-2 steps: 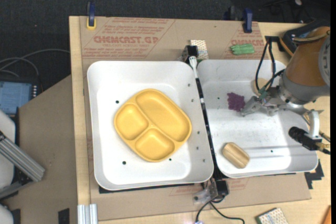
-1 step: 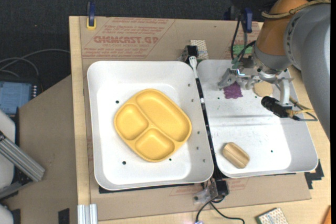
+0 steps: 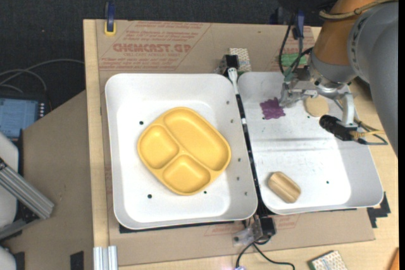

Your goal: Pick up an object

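Yellow plate [image 3: 183, 150] with three parts lies in the left bin [image 3: 120, 136] | we see a purple thing [image 3: 273, 109] at the back of the right bin [image 3: 364, 190], a tan block [image 3: 283, 186] near its front | our jaws [image 3: 289, 93] hang just beside the purple thing, we cannot tell if wide or narrow

Three candidates I see across the bins.
Yellow divided plate [image 3: 183, 150] fills left bin; purple piece [image 3: 273, 109] at right bin's eleven o'clock, tan block [image 3: 283, 186] at seven.
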Available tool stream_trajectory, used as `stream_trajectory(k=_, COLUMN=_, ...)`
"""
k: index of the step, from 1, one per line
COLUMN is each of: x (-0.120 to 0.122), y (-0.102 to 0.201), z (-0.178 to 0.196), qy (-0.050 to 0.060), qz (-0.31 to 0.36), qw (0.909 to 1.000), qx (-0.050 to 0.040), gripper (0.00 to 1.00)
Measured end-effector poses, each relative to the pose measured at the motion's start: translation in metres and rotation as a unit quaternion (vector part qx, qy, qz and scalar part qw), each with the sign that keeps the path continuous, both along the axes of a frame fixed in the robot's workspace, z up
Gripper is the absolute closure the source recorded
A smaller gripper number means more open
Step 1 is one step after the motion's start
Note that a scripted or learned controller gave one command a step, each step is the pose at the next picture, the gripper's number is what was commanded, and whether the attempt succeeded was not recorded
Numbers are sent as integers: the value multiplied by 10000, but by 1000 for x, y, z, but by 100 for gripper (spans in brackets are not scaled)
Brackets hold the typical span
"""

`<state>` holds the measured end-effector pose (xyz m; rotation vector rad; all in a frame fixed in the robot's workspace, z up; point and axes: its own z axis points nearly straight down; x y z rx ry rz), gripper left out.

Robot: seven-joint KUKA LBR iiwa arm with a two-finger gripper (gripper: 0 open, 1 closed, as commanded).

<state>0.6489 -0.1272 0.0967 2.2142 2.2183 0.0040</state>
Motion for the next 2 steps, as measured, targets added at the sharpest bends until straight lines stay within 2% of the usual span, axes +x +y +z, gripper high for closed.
stream_trajectory(k=1, x=0, y=0, z=-1, qy=8, qz=1, qw=10000, qx=-2, gripper=0)
stream_trajectory(k=2, x=-44, y=-91, z=-12, qy=45, qz=-40, qw=10000, qx=22, gripper=0)
